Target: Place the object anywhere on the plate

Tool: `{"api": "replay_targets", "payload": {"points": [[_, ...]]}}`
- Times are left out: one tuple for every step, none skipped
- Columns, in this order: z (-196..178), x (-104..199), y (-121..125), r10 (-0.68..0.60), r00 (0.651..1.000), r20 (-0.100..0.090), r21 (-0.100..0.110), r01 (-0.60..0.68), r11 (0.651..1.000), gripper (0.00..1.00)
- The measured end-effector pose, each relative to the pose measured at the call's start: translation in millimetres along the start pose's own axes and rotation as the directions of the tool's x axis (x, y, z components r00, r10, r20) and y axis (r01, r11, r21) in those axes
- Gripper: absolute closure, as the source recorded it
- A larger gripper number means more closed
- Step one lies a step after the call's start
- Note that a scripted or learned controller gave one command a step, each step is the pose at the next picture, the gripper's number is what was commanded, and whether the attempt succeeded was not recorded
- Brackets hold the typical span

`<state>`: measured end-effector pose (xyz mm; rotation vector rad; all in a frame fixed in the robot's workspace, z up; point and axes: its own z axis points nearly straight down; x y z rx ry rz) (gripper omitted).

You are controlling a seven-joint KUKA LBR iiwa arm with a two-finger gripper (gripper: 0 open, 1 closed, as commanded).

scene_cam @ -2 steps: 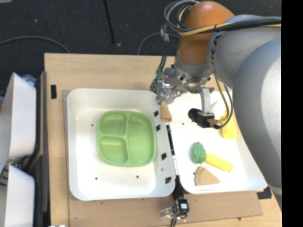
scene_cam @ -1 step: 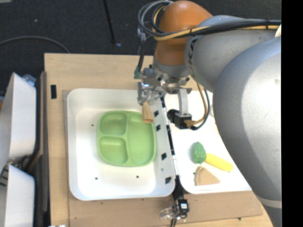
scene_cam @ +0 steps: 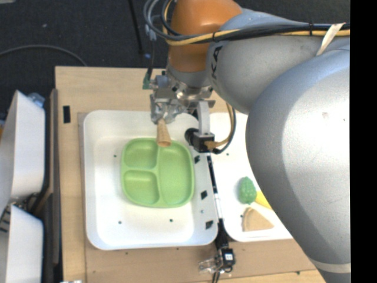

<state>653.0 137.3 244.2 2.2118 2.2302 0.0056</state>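
**Inspector:** Nearest the lens, the grey arm [scene_cam: 294, 134] covers the right side, its orange band [scene_cam: 197, 16] above the wrist. What hangs below it?

**Onlooker:** The pincer [scene_cam: 163, 119] sits over the far edge of the left bin [scene_cam: 100, 217]. A small tan object [scene_cam: 163, 135], tapered like a cone, stands between its fingers, so it is closed on that piece.

**Inspector:** And the plate?

**Onlooker:** The green plate [scene_cam: 158, 173], divided into three compartments, lies flat in the left bin. The tan object's lower end is at the plate's far rim, over the boundary; I cannot tell if it touches.

**Inspector:** Right bin [scene_cam: 232, 152]?

**Onlooker:** A green lumpy item [scene_cam: 247, 189], a yellow piece [scene_cam: 263, 202] partly under the arm, and a tan wedge [scene_cam: 255, 220], close together. Both bins rest on the wooden tabletop [scene_cam: 70, 93].
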Motion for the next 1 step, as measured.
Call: {"api": "replay_targets", "payload": {"points": [[0.9,-4.1,-0.4,0.005,1.000,0.002,0.003,-0.005,1.000,0.00]]}}
